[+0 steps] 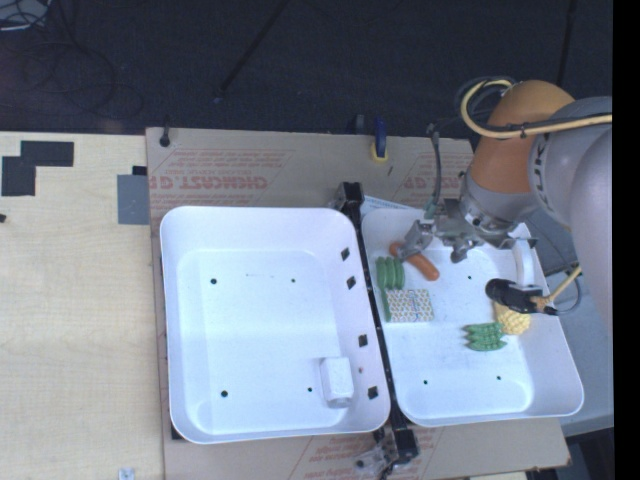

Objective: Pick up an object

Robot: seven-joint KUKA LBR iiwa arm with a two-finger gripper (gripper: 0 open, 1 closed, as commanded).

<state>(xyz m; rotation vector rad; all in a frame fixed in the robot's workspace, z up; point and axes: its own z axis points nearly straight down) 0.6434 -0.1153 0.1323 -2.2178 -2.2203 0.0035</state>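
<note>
The pincer (pixel 432 236) hangs over the upper left of the right-hand shallow white bin (pixel 545 393), fingers apart with nothing between them, just above a small orange carrot-shaped toy (pixel 424 265) lying beside green pod-shaped toys (pixel 390 273). The carrot looks light, stiff and smooth, so it probably wants gripping across its narrow middle.

Two shallow white bins (pixel 190 268): smooth, slightly glossy plastic. Pale wood-grain worktop (pixel 70 308) at frame left: matt. Brown cardboard sheet (pixel 250 173) under bins: dull, printed red. Grey arm shell (pixel 590 188) at upper right: smooth, satin sheen. Small white block (pixel 336 379) in left bin: matt.
</note>
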